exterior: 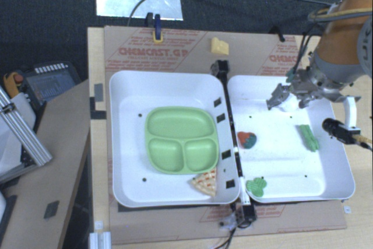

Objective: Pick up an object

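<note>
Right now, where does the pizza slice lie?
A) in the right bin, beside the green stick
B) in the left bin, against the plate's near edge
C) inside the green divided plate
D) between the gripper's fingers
B: the pizza slice lies on the left bin floor, touching the near edge of the green divided plate.

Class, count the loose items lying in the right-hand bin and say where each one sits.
3. A red and green item near the left wall, a green stick on the right side, and a green leafy item at the front left corner. The gripper may hide others.
</note>
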Tool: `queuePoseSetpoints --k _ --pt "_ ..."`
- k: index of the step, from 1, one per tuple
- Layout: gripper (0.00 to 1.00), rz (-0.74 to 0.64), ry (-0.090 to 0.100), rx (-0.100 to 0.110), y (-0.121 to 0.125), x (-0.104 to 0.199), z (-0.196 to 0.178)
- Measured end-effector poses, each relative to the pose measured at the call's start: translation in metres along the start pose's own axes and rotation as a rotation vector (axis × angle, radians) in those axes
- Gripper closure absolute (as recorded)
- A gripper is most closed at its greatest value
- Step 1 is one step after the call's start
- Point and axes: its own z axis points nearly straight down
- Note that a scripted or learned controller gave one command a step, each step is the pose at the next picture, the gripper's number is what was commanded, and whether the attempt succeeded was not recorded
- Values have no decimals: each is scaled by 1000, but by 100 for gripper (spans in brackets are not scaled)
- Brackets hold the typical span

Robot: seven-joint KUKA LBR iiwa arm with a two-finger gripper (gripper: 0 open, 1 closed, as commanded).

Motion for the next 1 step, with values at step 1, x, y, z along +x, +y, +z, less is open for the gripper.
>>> queuePoseSetpoints --k 1 --pt "0 -2 -1 -12 3 0 -7"
